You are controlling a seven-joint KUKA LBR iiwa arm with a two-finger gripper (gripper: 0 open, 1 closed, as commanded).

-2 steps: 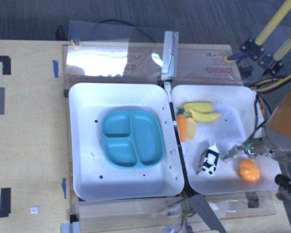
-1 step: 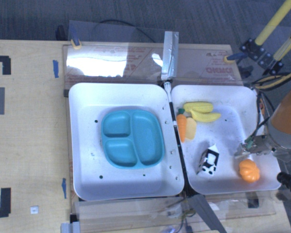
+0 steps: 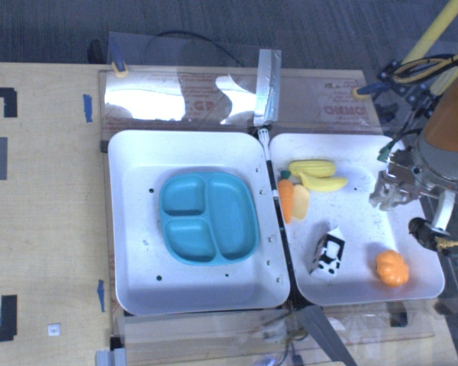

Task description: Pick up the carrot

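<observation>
White plastic right bin [image 3: 351, 292] holds everything needed. Grey metal gripper [image 3: 389, 189] is seen at its right edge; its opening cannot be told. Small orange carrot [image 3: 287, 200] lies far left, long axis vertical in frame.

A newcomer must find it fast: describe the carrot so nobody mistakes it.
Look in the right-hand white bin, along its left wall. The carrot lies there below two yellow bananas: a tapered orange piece with a green top, against a paler piece, unlike the round orange fruit.
</observation>
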